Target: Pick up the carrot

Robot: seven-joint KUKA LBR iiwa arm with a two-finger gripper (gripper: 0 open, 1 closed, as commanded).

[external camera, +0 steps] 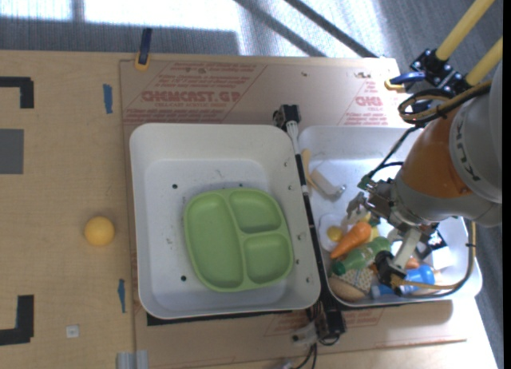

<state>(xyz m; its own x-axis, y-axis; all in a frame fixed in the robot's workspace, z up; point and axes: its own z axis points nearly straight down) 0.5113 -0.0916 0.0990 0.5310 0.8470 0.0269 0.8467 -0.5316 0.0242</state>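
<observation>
The carrot (353, 237) is a short orange piece lying at a slant in the right bin (343, 148), near the bin's left wall, among other small items. My gripper (370, 209) hangs low over that bin, just up and right of the carrot's upper end and very close to it. Whether it touches the carrot cannot be made out. The grey wrist and the orange band of the arm (431, 164) cover the middle and right of the bin.
Around the carrot lie a green item (355, 260), a speckled tan item (349, 285), a blue item (417, 276) and a pale block (323, 181). The left bin (160, 160) holds a green divided plate (238, 237). A yellow ball (100, 231) sits on the bench at far left.
</observation>
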